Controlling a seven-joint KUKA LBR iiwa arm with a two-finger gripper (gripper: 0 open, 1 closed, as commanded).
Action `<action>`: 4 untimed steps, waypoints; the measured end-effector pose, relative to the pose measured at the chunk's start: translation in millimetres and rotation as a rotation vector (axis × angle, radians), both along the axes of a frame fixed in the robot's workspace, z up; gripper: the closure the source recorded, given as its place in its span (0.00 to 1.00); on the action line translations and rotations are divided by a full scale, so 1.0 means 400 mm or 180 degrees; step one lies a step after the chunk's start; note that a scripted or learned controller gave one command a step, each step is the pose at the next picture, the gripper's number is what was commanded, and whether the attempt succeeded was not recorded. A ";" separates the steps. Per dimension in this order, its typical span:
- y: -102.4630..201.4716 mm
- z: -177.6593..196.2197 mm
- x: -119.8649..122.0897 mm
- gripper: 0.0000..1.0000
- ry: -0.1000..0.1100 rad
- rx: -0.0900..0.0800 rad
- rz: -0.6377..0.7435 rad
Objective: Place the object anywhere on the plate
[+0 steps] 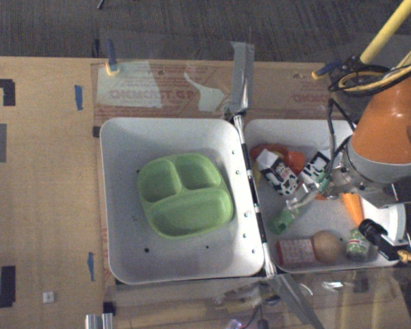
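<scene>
Well, I can't yet say which object is the one to be moved; nothing sits on the green plate (185, 195), so I judge the placing is not yet done and the candidates all lie in the right bin (329, 130). Nearest the pincer (315, 185) are a black-and-white carton (279, 175) with a red-orange piece (294, 159) just behind it, and a slim green bottle (285, 218) lying at a slant below them. The pincer is down among these, near the carton's right side, and I'd guess the arm (387, 132) is low there to attempt a pick. Whether the pincer is released or clenched, I cannot tell; the wrist blocks my line and the clutter blurs the tips. I see nothing clearly caught in it.

Further out in the same bin, an orange carrot-like piece (353, 208) lies toward the right wall, a brown round thing (326, 246) rests against the near wall with a red flat packet (296, 251) touching its left, and a small green-capped item (358, 247) sits just to its right.

The left bin (116, 177) carries the plate alone, a three-compartment dish lying flat and slightly turned, roughly central. That gives a broad target well apart from the bin walls, which suits a loose drop. The divider between the bins is the thing I'd watch on the carry over.

Both bins rest on the brown counter (41, 204).
</scene>
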State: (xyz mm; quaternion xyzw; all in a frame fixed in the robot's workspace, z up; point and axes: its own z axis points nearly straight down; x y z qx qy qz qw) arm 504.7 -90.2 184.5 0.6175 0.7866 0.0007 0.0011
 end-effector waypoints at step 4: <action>-0.334 0.344 -0.060 0.00 -0.0009 -0.0014 0.1034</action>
